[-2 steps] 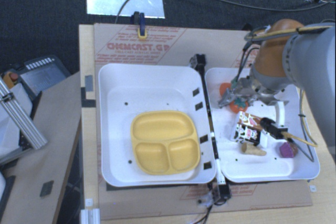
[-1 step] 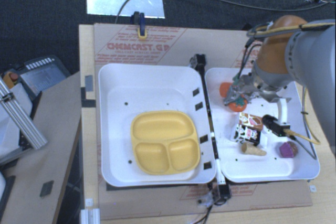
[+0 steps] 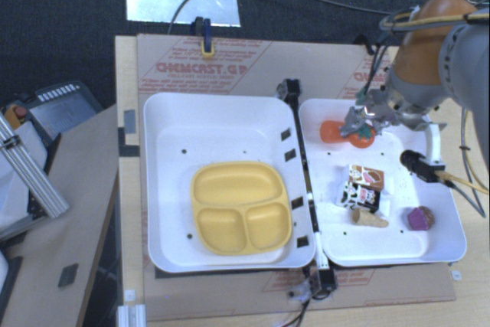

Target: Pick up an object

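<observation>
Camera view, claw [image 3: 360, 126] low over orange object [image 3: 334, 132] in right bin [image 3: 444, 241], touching it, grip state unclear.

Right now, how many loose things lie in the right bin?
4: an orange thing at the far left under the gripper, a small carton in the middle, a tan piece just below it, a purple thing near right. More may hide under the arm.

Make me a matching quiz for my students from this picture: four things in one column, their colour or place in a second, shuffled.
Things:
1. Tray
2. Carton
3. Ball
4. Orange object

Descriptions:
A. Purple, right bin's near right corner
B. Yellow, three compartments, left bin
C. Beside the gripper, right bin's far left
D. Cow-patterned, middle of right bin

Pairs: 1-B, 2-D, 3-A, 4-C
</observation>
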`<action>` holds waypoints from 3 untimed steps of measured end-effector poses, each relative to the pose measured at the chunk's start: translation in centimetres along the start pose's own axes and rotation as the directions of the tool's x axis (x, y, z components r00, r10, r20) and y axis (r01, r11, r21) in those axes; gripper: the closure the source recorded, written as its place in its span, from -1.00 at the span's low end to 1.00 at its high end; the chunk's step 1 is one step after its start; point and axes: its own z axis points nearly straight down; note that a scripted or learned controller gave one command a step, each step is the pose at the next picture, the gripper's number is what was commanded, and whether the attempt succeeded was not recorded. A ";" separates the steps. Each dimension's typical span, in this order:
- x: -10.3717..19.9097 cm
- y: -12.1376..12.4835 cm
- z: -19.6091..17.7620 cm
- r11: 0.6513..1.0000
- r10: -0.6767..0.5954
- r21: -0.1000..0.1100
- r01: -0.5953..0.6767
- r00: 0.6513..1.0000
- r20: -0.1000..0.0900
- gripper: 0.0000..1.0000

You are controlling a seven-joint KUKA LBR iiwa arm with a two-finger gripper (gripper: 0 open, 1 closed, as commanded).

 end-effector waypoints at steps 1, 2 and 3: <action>0.1 1.2 -5.1 1.000 -0.005 0.000 0.005 1.000 0.000 1.00; 0.0 1.3 -6.9 1.000 -0.005 0.004 0.005 1.000 -0.001 1.00; 5.0 1.0 -6.0 1.000 -0.010 0.005 0.010 1.000 -0.002 1.00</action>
